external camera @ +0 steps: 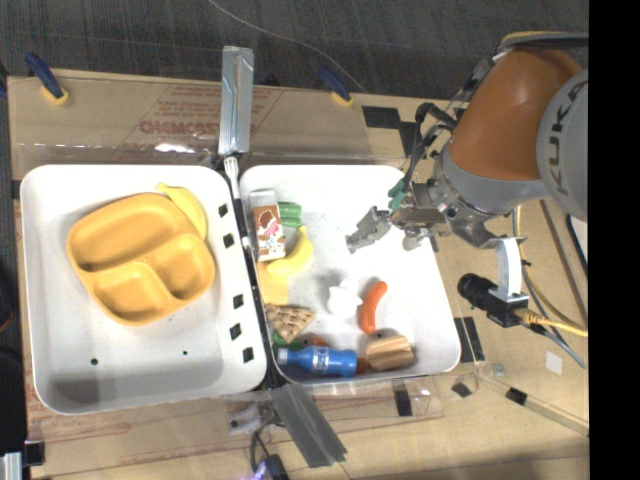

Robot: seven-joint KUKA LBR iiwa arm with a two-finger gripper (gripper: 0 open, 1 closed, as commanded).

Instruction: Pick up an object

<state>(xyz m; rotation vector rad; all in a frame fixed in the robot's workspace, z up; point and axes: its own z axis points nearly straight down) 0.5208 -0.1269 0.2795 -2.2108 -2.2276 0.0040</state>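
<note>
Fingers of the gripper [368,230] point toward the left of the frame, hanging over the bare upper middle of the right bin [430,308]; we see them slightly parted with nothing between them. Behind them the grey arm [520,118], with its orange band, enters from the upper right.

Below the gripper, apart from it, lie a small white object [342,296] whose shape we cannot make out and a red sausage [371,306]. Lower still, a brown bread-like piece [389,351] rests beside a blue bottle [318,360] lying on its side along the bin's bottom wall; its label is too small for us to read. A waffle-patterned piece [289,320] sits just above the bottle.

To the gripper's left a small carton [266,225] with a red and white picture stands against a yellow banana [288,258], and a green item [289,212] is half hidden behind the carton. We cannot read the carton's print.

In the left bin [60,368] a yellow divided tray [140,256] partly covers another banana [186,208]. Reddish reversed lettering [180,126] on the board above is illegible.
</note>
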